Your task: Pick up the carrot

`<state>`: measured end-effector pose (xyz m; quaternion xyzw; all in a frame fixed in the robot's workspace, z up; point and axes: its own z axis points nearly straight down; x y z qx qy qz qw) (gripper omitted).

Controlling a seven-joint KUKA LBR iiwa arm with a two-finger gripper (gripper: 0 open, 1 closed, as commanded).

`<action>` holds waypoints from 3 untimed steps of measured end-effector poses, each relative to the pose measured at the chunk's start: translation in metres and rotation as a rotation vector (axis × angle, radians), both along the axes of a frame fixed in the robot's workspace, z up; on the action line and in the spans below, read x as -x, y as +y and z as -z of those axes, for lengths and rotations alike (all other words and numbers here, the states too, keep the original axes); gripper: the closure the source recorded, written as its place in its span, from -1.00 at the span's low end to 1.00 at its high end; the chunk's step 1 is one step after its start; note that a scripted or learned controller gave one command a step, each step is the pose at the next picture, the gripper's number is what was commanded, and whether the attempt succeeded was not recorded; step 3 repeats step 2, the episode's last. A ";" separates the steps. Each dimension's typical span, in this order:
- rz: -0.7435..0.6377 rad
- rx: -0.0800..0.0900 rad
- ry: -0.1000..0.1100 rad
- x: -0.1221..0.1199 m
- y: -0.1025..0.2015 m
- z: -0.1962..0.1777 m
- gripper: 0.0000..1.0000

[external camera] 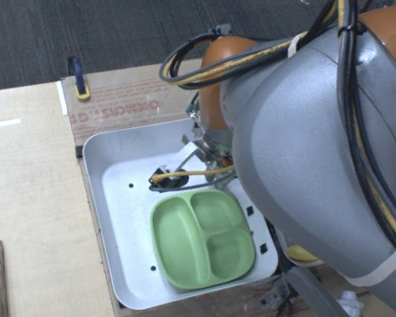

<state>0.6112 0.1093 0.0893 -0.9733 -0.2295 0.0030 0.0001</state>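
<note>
While pincer (162,181) state cannot be told, hovering left of hidden carrot beyond green plate (201,238): likely blind miss.

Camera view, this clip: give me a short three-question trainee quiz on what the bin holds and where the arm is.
1. True or false: the green divided plate lies inside the white bin.
2. How many compartments does the plate have? A) two B) three C) five
3. Fill in: the hand is at the bin's far side, beside a dark ___ with a yellowish handle.

Key: 1 true. 2 B. 3 spoon. The task's carrot cannot be made out here, and the grey arm covers the view's right.
</note>
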 end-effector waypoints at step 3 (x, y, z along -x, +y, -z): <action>0.265 0.003 -0.002 -0.018 0.041 -0.102 1.00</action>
